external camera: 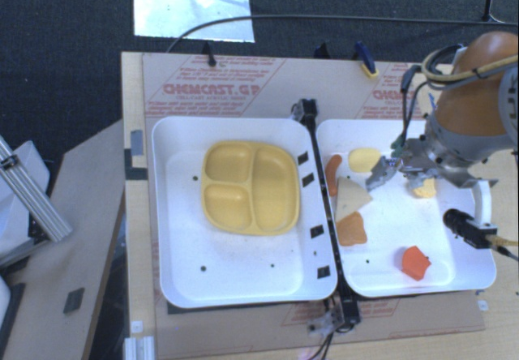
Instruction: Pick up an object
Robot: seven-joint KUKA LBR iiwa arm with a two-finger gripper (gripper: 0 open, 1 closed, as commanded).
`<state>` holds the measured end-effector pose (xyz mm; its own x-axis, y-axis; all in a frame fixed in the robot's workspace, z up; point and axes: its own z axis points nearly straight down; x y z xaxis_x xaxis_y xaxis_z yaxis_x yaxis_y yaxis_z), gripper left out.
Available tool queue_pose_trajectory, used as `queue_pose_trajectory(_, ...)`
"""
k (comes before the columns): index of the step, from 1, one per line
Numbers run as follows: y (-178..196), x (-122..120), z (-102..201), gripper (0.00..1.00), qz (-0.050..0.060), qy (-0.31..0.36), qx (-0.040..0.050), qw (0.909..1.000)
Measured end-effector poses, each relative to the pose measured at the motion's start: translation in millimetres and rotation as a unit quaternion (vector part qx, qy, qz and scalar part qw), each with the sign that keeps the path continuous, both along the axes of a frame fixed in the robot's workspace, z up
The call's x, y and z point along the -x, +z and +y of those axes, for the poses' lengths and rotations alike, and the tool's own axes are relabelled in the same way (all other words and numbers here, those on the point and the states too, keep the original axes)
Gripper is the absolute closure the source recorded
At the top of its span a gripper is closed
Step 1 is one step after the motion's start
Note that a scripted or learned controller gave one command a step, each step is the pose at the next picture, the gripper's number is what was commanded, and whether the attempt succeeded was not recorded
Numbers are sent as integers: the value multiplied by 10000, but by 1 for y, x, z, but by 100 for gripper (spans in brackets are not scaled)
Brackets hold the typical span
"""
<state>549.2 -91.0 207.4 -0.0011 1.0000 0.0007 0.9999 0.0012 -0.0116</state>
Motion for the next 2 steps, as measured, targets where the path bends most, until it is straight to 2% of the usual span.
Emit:
queue_pose_trajectory(1, 7, -3, 0, 0, -67, 11, 6, 10000)
queue_pose_trajectory(2, -48, 8, 0, 0, -40, -2, 1, 10000)
